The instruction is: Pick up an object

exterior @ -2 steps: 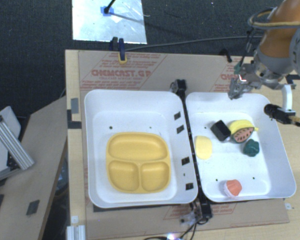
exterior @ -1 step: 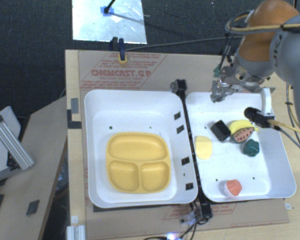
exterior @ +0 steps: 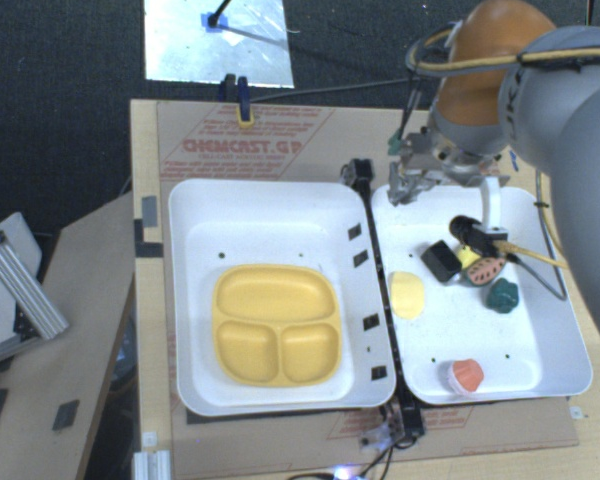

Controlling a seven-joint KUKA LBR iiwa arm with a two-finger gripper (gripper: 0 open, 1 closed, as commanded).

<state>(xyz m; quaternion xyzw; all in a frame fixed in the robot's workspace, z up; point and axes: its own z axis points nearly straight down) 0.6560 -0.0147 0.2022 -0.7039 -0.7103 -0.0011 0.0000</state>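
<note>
The gripper (exterior: 408,183) hangs over the upper left corner of the right bin (exterior: 565,363), in the upper right part of the frame, with nothing visible in its grasp; whether it is spread or pressed together cannot be told from this slanted view. Above it the orange band (exterior: 490,43) and the grey arm (exterior: 570,118) fill the top right corner.

Below and to the right of the gripper, in the middle of the right bin, a cluster of small things lies close together: a black block (exterior: 440,260), a small yellow piece (exterior: 468,258) just beside it, a brown and pink piece (exterior: 487,267), and a dark green lump (exterior: 502,295) just below those. A pale yellow disc (exterior: 407,294) lies near the bin's left wall, lower than the cluster. An orange-red object (exterior: 467,375) sits well apart from the rest, near the bin's lower edge.

The left bin (exterior: 195,218), at the centre of the frame, holds a yellow divided tray (exterior: 276,323). Both bins rest on a cardboard sheet (exterior: 270,133) with red print.
</note>
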